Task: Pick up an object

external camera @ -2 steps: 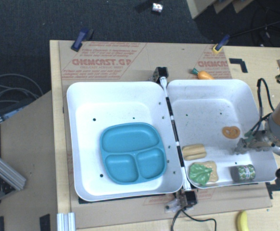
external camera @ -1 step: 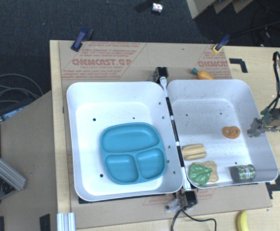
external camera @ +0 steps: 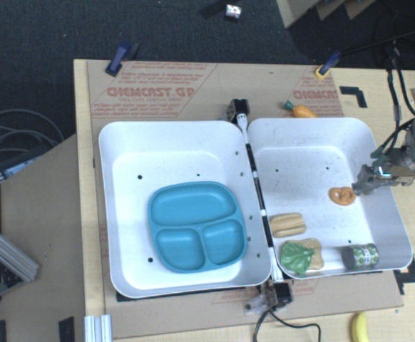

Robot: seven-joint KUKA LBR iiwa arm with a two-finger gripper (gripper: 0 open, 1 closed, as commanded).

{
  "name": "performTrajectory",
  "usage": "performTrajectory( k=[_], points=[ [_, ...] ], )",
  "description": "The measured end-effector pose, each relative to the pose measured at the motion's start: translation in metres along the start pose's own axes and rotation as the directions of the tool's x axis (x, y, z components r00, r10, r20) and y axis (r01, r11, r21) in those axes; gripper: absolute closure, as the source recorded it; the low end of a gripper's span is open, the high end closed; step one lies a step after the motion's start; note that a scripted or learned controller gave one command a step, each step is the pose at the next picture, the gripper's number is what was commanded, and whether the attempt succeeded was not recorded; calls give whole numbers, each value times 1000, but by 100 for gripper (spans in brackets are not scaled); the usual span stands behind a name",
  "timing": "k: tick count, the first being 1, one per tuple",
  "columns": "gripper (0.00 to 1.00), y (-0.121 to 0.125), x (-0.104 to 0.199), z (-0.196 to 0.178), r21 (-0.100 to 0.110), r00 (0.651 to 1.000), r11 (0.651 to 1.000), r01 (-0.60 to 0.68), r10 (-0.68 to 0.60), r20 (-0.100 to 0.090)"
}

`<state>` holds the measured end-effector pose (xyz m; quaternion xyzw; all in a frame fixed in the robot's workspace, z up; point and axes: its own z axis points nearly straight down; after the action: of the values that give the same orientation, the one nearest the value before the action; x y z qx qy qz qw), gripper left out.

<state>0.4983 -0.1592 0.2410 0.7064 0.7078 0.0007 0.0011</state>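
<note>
Green can (external camera: 362, 256) — right bin's (external camera: 293, 137) front | claw (external camera: 368, 177) — just beside pretzel (external camera: 342, 196), grip state unclear

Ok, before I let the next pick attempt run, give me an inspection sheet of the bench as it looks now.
Surface: bench covered with printed brown sheeting, bearing two white bins side by side.
Job's things: right bin holds an orange pretzel-like piece, a tan bun, a green leafy piece and a green can lying on its side. Left bin holds a blue divided tray.
Clutter: small orange item on the bench behind the right bin; yellow item at the front edge.
Gripper: gripper over the right bin's right side, beside the pretzel-like piece; nothing seen held.
Cables: grey coil on the floor at left; black cable near the arm.
Surroundings: dark carpet.
</note>
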Motion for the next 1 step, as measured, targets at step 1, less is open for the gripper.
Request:
performTrajectory(
  k=[1],
  points=[
    [100,106,7,-5,0,1000,1000,0,0,1]
  ],
)
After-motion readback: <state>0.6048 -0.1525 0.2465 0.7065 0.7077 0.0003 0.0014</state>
